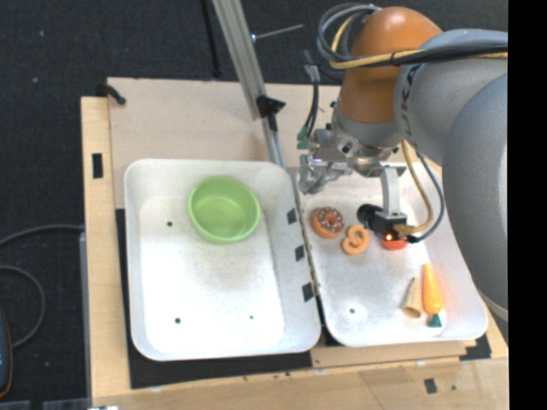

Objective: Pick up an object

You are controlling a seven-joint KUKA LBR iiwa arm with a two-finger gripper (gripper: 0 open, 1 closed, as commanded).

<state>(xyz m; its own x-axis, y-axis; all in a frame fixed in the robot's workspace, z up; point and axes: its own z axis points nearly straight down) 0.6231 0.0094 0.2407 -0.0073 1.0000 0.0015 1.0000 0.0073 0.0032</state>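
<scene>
Dark floor all round, tabletop (pixel 188 118) with two white bins. Tool (pixel 314 176) hangs at 12 o'clock of the right bin (pixel 376 319); can't tell its state. Nearest pick is the donut (pixel 326 221), just toward 6. I'd drop straight down, centred, clear of the bin wall.

Brown doughnut (pixel 326 222), orange ring (pixel 355 242) and carrot (pixel 432 290) lie flat in the right bin (pixel 376 327)

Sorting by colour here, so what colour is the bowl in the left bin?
Light green bowl, clearest in the camera view.
</scene>
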